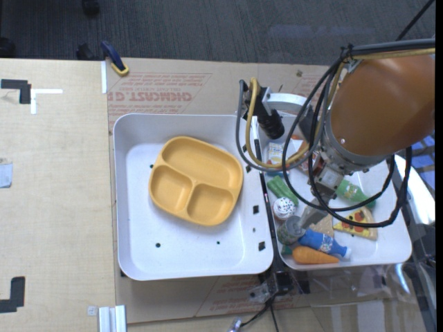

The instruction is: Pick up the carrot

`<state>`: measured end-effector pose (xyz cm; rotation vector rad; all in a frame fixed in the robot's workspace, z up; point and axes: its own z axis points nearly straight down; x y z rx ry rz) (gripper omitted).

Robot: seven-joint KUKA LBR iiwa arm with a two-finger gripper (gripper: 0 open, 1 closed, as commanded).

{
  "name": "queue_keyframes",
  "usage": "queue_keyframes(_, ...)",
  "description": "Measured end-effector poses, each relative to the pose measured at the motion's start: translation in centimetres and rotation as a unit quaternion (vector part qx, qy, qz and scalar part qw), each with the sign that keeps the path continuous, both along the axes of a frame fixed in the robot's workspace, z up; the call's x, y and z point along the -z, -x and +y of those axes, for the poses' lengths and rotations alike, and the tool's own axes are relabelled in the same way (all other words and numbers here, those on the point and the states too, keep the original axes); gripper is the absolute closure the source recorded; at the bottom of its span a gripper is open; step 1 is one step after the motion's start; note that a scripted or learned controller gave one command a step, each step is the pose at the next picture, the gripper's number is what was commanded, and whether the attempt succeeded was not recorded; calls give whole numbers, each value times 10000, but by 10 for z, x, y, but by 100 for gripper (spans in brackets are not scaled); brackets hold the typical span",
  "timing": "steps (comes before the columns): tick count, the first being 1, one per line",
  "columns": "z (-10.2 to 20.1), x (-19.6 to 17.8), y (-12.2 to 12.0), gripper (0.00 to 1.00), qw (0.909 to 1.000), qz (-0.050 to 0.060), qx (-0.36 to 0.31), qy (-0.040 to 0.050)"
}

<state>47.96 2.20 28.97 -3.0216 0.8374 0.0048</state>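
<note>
From the overhead camera we see the carrot [315,256] lying lengthwise left to right at the right bin's [405,253] near edge, just below the gripper [299,225], whose grip state we cannot tell.

desk [55,206]: light wood-tone top, black corner marks on its left part
cardboard sheet [159,92]: flat on desk under both bins, red print upside down
left bin [131,254]: white, shallow, sits on the cardboard
right bin [387,251]: white, touching left bin's right side, partly hidden by the arm
blue-yellow clip [115,59]: at cardboard's top-left corner
metal bracket [111,317]: bottom edge of desk, left of the cardboard
</note>
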Motion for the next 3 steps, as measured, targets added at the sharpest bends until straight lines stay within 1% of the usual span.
queue_keyframes(1,-59,55,-24,0,9916,1,-1290,2)
queue_keyframes(2,-120,118,-11,0,9864,-9,-1645,9)
queue_keyframes(3,-205,143,-31,0,9854,-28,-1701,9)
